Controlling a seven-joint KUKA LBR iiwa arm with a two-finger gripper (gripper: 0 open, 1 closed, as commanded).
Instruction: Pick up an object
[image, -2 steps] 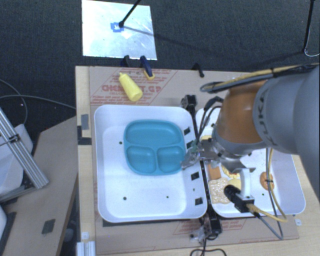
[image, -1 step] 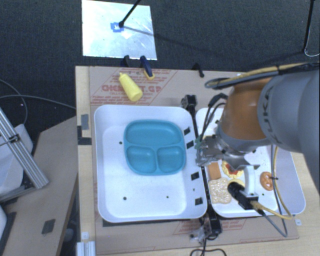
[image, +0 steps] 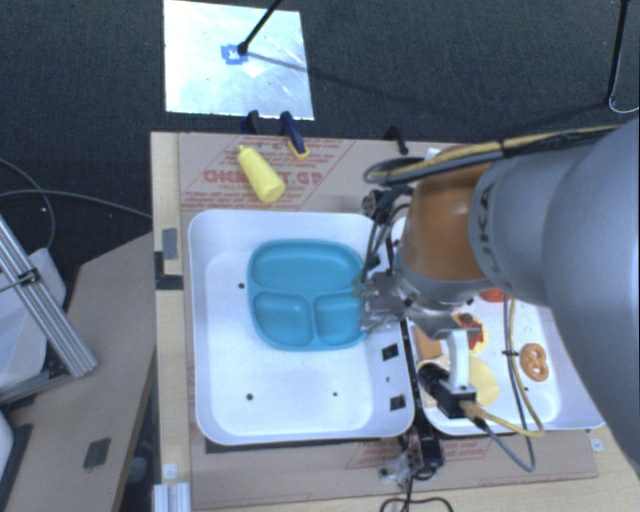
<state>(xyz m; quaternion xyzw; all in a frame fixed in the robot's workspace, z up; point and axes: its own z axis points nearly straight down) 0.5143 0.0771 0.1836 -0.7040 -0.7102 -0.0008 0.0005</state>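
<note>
From my console the arm takes up most of the right side, its grey bulk and orange band hanging over the seam between the 2 bins. Under it sits the worktop, a cardboard-faced board. The left bin holds 1 item, a blue divided tray with 3 compartments, lying flat toward the bin's right half. The right bin is mostly covered by the arm; I can make out a pretzel-shaped piece, a pale yellow item and something red-orange beside it, all small and partly hidden.

I judge this to be the reach-in step: the gripper sits low at the blue tray's right edge, near the wall shared by the bins. Whether it is apart or together I cannot tell, since the wrist blocks it, and I see nothing clearly held.

The tray looks rigid, smooth and shallow, with a thin raised rim, so I expect the next move calls for a pinch across that rim, then a slow lift to check it comes along.

Smallest, outside the bins: a yellow bottle lies on the board above the left bin.
</note>
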